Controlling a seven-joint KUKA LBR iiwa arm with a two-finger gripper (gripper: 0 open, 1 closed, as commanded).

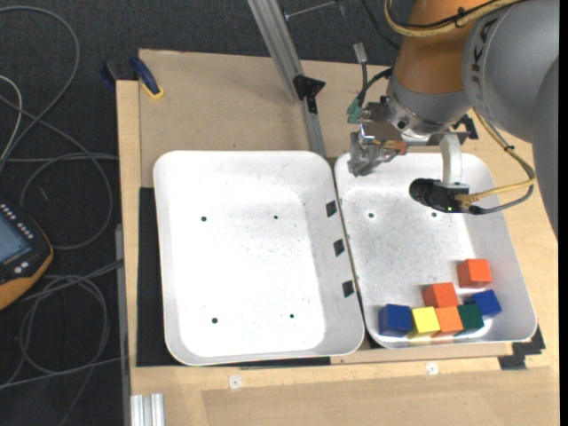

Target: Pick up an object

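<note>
Since my one camera sits above the bench (266,87) at a slant, I get the whole plywood-coloured top, with dark carpet around it and loose cables (53,193) trailing off on the left. Some handheld pendant thing (18,247) lies on the floor there too. Two white bins sit side by side: the left bin (248,256) and the right bin (506,264), rims touching. A metal pole (280,51) slants up from behind them.

Block count, all in the right bin's near corner: two blue (397,318), two orange (477,272), one yellow (425,320), one green (470,316), mostly bunched together and touching. So six.

My gripper (364,162) hangs over the far left corner of the right bin, well apart from the blocks. Can't tell how its pincer is set, too blurry and dark.
</note>
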